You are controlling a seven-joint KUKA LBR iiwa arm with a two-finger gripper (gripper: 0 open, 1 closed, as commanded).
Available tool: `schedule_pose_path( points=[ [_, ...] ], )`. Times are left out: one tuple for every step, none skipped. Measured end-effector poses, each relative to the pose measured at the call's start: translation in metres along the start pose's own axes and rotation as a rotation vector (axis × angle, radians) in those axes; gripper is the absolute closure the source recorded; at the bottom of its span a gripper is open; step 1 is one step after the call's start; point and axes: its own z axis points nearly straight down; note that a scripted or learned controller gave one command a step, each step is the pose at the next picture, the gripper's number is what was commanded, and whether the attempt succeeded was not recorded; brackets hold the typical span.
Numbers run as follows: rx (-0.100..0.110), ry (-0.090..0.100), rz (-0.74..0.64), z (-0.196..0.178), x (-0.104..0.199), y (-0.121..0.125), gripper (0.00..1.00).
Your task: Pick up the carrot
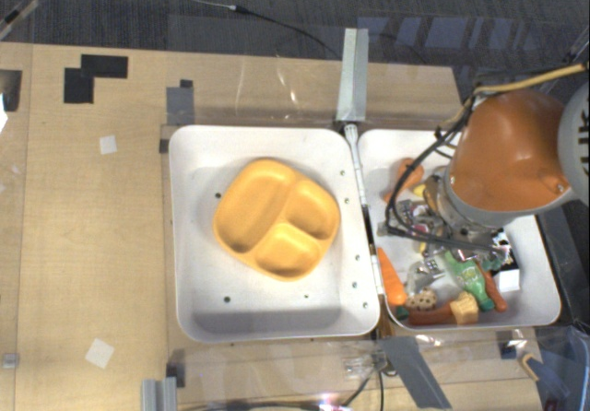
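The carrot [392, 277] is a long orange piece lying along the left wall of the right bin [544, 299], tip pointing toward the bin's front. The arm's orange band [507, 156] and grey wrist hang over the middle of that bin, just right of the carrot. The gripper [441, 239] points down into the bin among cables, and its fingertips are hidden under the wrist.
Small food toys crowd the right bin's front: a green piece [472, 277], a brown piece [430, 315], a yellow cube [465, 309], a red-orange piece [496, 294]. Another orange piece [407, 173] lies at the bin's back. The left bin [194, 308] holds a yellow divided plate [277, 217].
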Motion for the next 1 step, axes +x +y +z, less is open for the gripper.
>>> schedule_pose_path(
  points=[
    [-0.002, 0.0, 0.039, 0.0002, -0.0061, 0.0193, 0.0]
  ],
)
